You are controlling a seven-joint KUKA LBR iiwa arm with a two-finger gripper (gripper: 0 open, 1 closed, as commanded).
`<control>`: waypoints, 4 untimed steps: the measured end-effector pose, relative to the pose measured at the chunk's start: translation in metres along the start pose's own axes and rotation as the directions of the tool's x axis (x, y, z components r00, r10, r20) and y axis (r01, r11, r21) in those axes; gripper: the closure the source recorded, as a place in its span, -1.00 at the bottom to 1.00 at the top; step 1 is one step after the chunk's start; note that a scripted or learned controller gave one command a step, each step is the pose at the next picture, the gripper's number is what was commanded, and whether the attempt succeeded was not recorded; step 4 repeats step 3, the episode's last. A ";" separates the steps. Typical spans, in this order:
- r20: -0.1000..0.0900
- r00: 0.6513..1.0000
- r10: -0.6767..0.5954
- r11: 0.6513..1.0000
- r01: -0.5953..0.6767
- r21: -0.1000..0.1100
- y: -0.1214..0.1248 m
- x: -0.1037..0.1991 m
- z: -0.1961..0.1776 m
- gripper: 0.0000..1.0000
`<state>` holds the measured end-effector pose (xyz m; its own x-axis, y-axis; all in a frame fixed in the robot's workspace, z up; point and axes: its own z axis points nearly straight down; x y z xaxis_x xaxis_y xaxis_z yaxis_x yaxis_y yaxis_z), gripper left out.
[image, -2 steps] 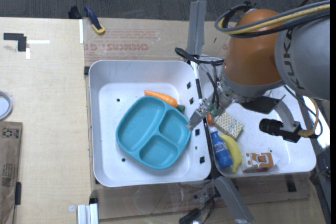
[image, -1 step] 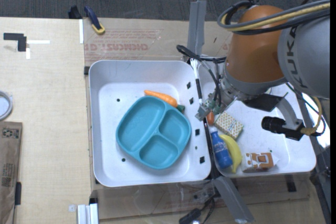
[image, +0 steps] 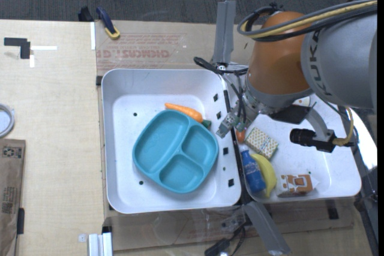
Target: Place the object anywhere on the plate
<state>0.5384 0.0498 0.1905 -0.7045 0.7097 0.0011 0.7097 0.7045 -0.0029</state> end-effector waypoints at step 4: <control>0.001 1.000 0.003 1.000 -0.003 0.001 -0.001 -0.001 -0.009 -1.00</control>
